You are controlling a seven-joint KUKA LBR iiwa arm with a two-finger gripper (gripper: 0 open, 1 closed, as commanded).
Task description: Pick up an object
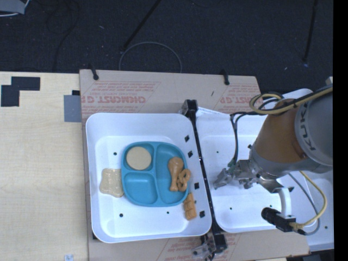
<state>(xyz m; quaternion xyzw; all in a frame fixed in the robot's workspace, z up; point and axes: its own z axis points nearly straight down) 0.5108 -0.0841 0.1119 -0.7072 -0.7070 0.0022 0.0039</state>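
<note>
hand (222, 179) low over right bin (239, 222), arm (283, 140) reaching leftward

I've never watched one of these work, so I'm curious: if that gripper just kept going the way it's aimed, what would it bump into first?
The gripper hangs over the right bin, aimed mostly downward, so it would probably meet that bin's bare white floor first. If it leans toward the divider, that comes next. Depth is hard to judge from above.

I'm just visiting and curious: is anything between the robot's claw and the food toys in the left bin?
Yes. The gripper hangs over the right bin, and the raised divider where the two bins meet lies between it and the blue tray, the pretzel and the other pieces. Nothing else visible blocks the way.
</note>
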